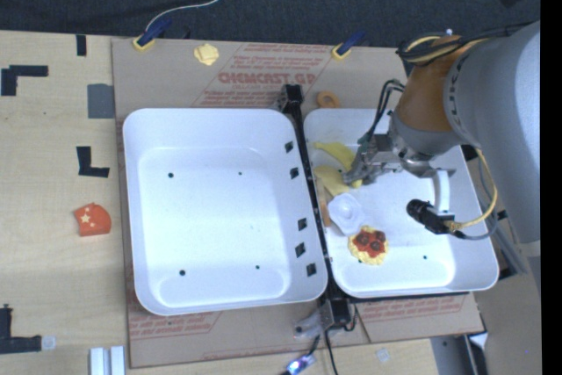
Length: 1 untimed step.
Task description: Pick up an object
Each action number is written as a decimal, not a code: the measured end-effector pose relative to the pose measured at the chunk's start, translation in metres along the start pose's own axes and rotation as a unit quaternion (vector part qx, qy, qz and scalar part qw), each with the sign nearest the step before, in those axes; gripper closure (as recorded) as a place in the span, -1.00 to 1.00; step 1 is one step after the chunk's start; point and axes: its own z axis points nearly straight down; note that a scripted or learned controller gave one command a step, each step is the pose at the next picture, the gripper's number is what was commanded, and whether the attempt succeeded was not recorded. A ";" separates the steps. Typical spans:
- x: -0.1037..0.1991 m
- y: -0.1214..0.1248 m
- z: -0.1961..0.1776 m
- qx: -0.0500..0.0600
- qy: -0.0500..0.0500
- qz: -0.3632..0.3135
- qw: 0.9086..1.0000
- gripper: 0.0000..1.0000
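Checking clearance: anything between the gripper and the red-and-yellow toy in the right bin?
Yes. In the camera view a small clear cup-like piece lies between the gripper and the red-and-yellow toy.

Red print on the cardboard sheet (pixel 255 79) under the bins, above the left bin: reads roughly "CHEMCAST GP", letters faint and tilted, last part unsure. A smaller red line sits above it, too small to read. More faint red print on the same cardboard along the bottom edge below the bins, unreadable. No other legible text, numbers or labels.
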 end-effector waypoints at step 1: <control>-0.018 0.033 -0.021 0.002 0.000 0.002 1.000 1.00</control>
